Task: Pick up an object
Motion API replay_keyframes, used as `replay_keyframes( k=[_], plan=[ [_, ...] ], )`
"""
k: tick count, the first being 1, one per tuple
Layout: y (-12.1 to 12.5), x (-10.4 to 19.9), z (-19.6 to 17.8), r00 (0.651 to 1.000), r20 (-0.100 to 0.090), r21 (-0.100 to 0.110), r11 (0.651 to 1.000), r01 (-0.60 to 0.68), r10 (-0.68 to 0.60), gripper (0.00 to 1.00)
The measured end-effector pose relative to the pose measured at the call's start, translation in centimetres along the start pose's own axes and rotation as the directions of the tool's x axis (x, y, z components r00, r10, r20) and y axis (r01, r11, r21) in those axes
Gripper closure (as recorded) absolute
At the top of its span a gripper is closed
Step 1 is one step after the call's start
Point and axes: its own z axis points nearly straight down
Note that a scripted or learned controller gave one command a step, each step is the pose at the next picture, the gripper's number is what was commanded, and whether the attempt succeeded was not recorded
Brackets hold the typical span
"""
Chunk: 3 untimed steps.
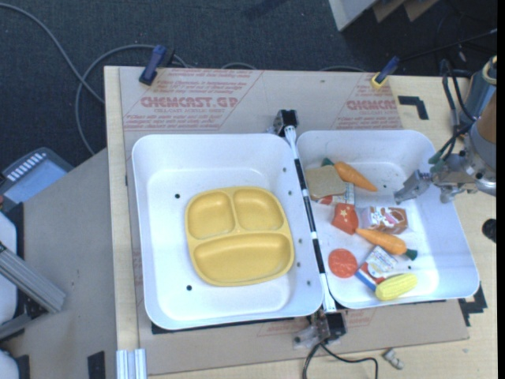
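Arm reaching in from right, wrist low over right bin (pixel 454 235) far edge, gripper (pixel 412 186) pointing left w/ fingers apart, nothing btwn them, upper carrot (pixel 354 175) just left of it, lower carrot (pixel 381 241), corn (pixel 396 286) near front, yellow tray (pixel 237 235) in left bin (pixel 150 235).

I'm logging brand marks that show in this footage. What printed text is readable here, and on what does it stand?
"CHEMCAST GP": red print on the tan protective sheet over the bench, far left; it comes again at far right, partly cut by the right white bin.
Smaller red lines beneath both: too blurred to read.
Small red-and-white packet in that bin: print too small to read.
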Motion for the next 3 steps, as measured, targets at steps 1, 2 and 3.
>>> replay_keyframes(
  k=[1, 2, 3],
  plan=[
    [-0.5, 2.3, 9.6, 1.000, 0.005, -0.011, 1.000, 0.000, 0.000, 0.00],
    [2.8, 7.5, 10.1, 1.000, 0.012, -0.024, 1.000, 0.000, 0.001, 0.00],
    [2.9, 7.5, 9.0, 1.000, 0.013, -0.029, 1.000, -0.001, 0.001, 1.00]
  ],
)
